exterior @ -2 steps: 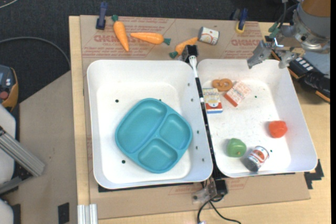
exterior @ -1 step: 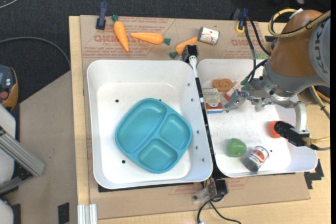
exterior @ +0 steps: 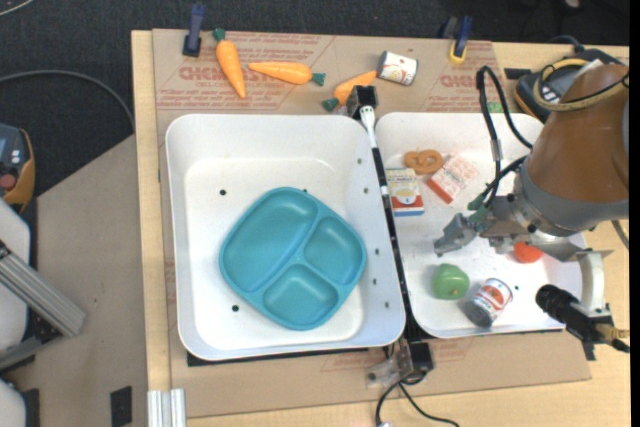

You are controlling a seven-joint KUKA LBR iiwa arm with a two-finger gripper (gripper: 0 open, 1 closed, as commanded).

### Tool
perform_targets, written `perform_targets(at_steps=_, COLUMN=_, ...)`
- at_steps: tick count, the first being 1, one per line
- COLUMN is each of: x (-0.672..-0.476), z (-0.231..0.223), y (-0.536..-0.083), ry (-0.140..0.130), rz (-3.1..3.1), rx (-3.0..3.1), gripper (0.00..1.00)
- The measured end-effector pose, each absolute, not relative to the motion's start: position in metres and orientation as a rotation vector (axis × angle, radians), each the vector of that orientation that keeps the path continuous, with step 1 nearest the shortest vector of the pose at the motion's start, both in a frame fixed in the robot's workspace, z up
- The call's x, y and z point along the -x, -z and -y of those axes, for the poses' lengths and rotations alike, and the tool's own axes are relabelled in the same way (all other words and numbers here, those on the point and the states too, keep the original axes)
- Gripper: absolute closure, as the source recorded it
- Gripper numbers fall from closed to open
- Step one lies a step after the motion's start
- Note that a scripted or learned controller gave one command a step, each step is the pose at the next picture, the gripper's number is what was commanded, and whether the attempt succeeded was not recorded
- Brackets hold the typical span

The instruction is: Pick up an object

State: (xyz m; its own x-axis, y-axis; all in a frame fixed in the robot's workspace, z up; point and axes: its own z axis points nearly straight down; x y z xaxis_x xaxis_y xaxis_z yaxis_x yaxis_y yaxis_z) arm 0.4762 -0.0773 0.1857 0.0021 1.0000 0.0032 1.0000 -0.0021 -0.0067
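**Me:** I have the hand (exterior: 455,233) low in the right bin (exterior: 425,320), just above the green apple (exterior: 450,281). It looks open to me, with nothing between its tips, though the view is small and I say that with some care.

**Partner:** So which thing do you go for?

**Me:** The apple is nearest. It sits near the front of that bin, just beside the little can (exterior: 487,300). I judge it a light toy, hard and smooth, so it may roll or squirt out if I pinch it off-centre. I want to close across its widest part, straight down.

**Partner:** And the can?

**Me:** It lies on its side, stiff and slick, likely to spin away. The small carton (exterior: 404,192) by the wall between the bins has flat faces and should grip better, but the wall crowds it.

**Partner:** The blue tray (exterior: 291,258)?

**Me:** That lies in the left bin (exterior: 190,215), too broad and flat for this hand
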Motion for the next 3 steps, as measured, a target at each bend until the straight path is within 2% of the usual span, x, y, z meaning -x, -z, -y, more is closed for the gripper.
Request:
perform_targets(at_steps=1, x=-0.48, z=0.078, y=-0.195, ry=0.002, rz=2.219, rx=2.225, gripper=1.0)
perform_targets(at_steps=2, x=-0.481, z=-0.019, y=-0.285, ry=0.017, rz=2.239, rx=2.21, gripper=1.0)
perform_targets(at_steps=3, x=-0.48, z=-0.044, y=-0.528, ry=0.027, rz=2.235, rx=2.226, gripper=1.0)
